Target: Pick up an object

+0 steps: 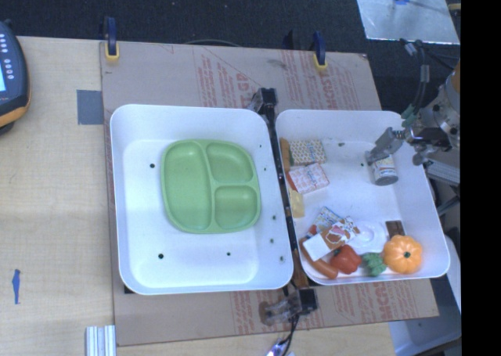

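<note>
My gripper (401, 152) hangs over the far right part of the right bin (356, 124), open, its fingers spread apart. A small silver can (384, 172) stands on the bin floor just below the left finger (381, 145), and nothing is held between the fingers. Nearer the front of that bin lie an orange toy pumpkin (402, 253), a red pepper (345, 260), a green vegetable (374, 264) and a printed packet (337, 231). Two snack packets (307, 165) lie by the bin's left wall.
The left bin (133, 190) holds a green divided plate (210, 185). A yellow block (297, 203) lies beside the ridge between the two bins. A handheld pendant (9, 73) rests at the bench's far left edge.
</note>
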